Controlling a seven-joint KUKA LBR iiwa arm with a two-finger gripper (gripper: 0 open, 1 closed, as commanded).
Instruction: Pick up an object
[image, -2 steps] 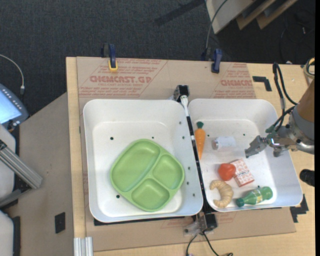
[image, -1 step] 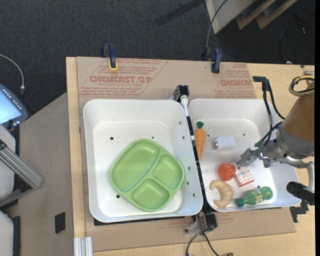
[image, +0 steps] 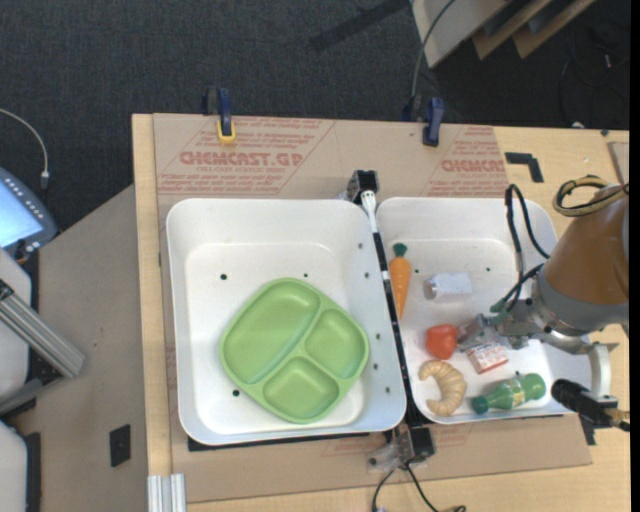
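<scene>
Red packet | looks light, thin, crinkly; pinch across its short edges | gripper just above it, can't tell its state | tomato beside.

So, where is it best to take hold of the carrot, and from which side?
Grip the carrot across its thick orange middle, coming from straight above. It lies flat and lengthwise against the right bin's left wall, green top pointing away, so a sideways approach looks blocked there.

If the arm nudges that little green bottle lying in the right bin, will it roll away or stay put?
The green bottle lies on its side and looks round, so it would probably roll. The bin's near wall right beside it should stop it soon. It looks like smooth plastic, so perhaps light and slippery.
</scene>
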